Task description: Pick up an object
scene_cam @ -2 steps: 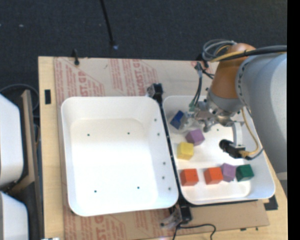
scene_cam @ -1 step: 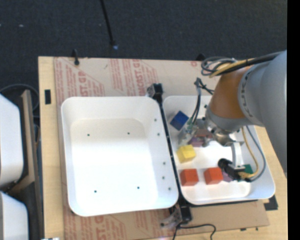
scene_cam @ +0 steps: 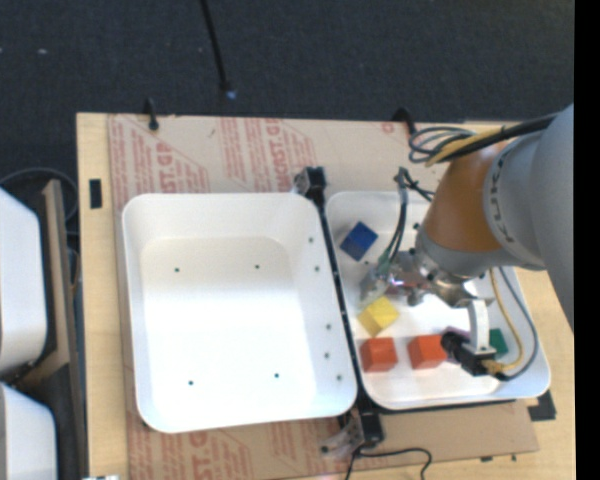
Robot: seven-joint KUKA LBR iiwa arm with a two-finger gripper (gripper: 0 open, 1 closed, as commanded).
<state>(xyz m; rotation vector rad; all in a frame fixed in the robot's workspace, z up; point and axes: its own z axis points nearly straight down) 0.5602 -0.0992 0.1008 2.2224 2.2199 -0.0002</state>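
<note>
We see the arm (scene_cam: 500,193) reaching in over the right bin (scene_cam: 525,383): smooth grey shell, orange band above the wrist. The gripper (scene_cam: 412,286) sits low in that bin amid cables, just above the yellow block (scene_cam: 379,314); we cannot tell if the claw is released or clenched, since the wrist hides it.

Objects in the right bin, all small hard-edged cubes with matte faces:
- blue block (scene_cam: 359,239), upper left of the bin, lying apart from the gripper
- yellow block, centre-left, tilted
- red block (scene_cam: 379,354), near the front wall
- orange block (scene_cam: 427,351), just beside the red one
- green piece (scene_cam: 497,343), mostly hidden behind black hardware

The left bin (scene_cam: 140,268) is glossy white plastic with rounded corners. Both bins rest on a printed cardboard sheet (scene_cam: 210,153) on the bench.
</note>
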